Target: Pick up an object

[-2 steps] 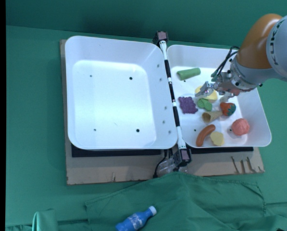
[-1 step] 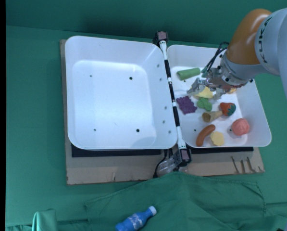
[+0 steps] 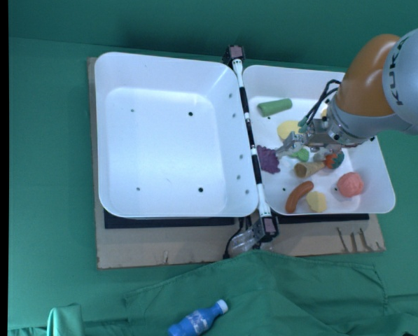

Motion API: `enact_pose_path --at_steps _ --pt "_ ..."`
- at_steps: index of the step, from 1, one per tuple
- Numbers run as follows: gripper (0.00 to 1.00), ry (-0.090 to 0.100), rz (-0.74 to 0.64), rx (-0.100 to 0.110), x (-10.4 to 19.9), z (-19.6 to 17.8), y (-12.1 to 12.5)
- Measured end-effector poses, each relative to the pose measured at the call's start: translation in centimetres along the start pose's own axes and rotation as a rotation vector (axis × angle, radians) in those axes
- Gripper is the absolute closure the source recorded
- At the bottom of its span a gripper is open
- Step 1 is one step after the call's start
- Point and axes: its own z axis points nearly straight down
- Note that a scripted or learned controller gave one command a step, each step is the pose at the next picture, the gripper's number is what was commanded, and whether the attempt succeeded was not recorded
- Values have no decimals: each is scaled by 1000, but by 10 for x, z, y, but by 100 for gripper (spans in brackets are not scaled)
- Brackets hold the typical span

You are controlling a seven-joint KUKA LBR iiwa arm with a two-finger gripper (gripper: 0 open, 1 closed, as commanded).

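I see the end effector (image 3: 295,145) low in the right bin (image 3: 377,194), can't tell its state. Green piece (image 3: 303,155) just beside it; crowded toys risk a glancing miss.

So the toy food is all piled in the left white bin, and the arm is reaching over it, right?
Not quite: the camera view shows the toy food, such as the green cylinder and orange-red sausage, in the right white bin. The arm's gripper is reaching over it.
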Motion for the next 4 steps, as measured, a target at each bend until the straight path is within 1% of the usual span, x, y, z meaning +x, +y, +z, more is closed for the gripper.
enact_pose_path --at_steps 1,2,3,4 --pt "100 -2 2 -7 -1 -13 3" --pt "100 4 1 4 -66 1 -12" --pt "0 0 -1 5 -65 1 -12" --pt "0 1 -3 10 -75 3 32"
